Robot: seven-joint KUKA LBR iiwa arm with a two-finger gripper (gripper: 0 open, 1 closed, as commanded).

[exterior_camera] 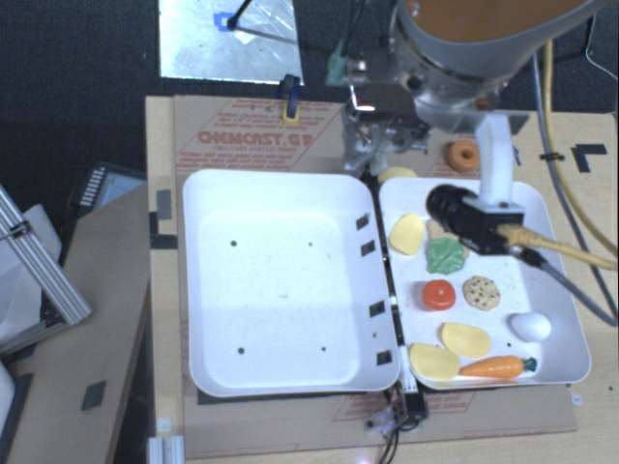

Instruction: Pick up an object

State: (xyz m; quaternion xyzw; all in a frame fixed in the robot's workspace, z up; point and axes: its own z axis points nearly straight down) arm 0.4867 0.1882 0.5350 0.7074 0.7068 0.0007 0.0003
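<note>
Hand at the smooth white right bin's far rim, grip unclear; below lie a round tomato and speckled cookie.

Overhead slanted view of both bins

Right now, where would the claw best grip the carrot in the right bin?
Across the thick orange middle of the carrot, coming straight down. It lies flat along the right bin's near wall, so close across its narrow width, watching the yellow pieces beside it.
</note>
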